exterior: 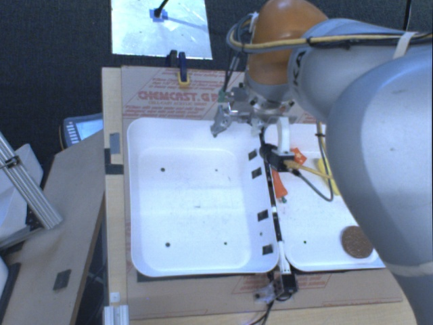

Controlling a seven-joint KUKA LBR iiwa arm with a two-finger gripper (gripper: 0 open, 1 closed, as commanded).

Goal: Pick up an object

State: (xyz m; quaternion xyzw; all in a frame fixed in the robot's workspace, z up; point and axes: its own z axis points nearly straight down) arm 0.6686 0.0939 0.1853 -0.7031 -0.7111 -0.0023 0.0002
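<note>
While the arm is reaching in from the right, the claw (pixel 222 122) is hanging over the far right corner of the left bin (pixel 145 141), nothing visibly held; can't tell how far it's open. Nearest candidates are lying in the right bin (pixel 318 252): orange piece (pixel 295 158) just right, brown disc (pixel 356 242) well nearer the camera.

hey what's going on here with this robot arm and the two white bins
A grey arm with an orange band reaches in from the right, and its gripper is at the far edge of the left bin. I see nothing between its fingers. In the right bin lie a brown disc, a small orange piece and a yellow stick.
</note>
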